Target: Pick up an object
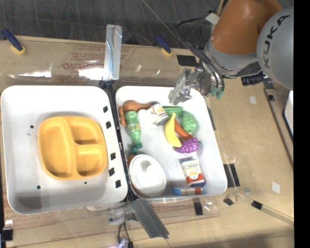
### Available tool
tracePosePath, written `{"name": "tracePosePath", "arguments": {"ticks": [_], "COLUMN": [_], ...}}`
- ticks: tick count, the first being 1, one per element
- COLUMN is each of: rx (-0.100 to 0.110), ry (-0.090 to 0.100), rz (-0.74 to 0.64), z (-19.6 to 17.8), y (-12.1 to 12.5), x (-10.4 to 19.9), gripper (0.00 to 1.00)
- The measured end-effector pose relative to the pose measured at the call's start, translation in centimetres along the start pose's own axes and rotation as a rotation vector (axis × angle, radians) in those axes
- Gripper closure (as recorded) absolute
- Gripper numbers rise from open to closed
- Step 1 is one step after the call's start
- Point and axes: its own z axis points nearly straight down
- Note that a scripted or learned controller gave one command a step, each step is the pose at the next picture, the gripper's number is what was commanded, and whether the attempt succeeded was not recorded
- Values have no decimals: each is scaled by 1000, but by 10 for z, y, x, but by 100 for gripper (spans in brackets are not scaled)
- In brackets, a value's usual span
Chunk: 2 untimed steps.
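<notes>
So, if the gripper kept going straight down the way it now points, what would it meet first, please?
Probably the small white carton lying just below the gripper, at the right bin's far end; height is hard to judge from this slanted view.

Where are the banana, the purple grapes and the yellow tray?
banana [170, 132], camera view, middle of its curved body.
purple grapes [188, 146], camera view, centre of the bunch.
yellow tray [72, 146], camera view, the divider between compartments.

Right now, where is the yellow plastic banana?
The yellow plastic banana lies in the right white bin, between the green bottle and purple grapes.
</notes>
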Motion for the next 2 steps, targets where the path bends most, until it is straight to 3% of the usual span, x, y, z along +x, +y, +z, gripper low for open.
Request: {"name": "tracePosePath", "arguments": {"ticks": [1,2], "rx": [0,1], "ry": [0,1], "rz": [16,318], "z": [-24,-31], "y": [-7,-28], "x": [-12,-17], "gripper": [100,100]}}
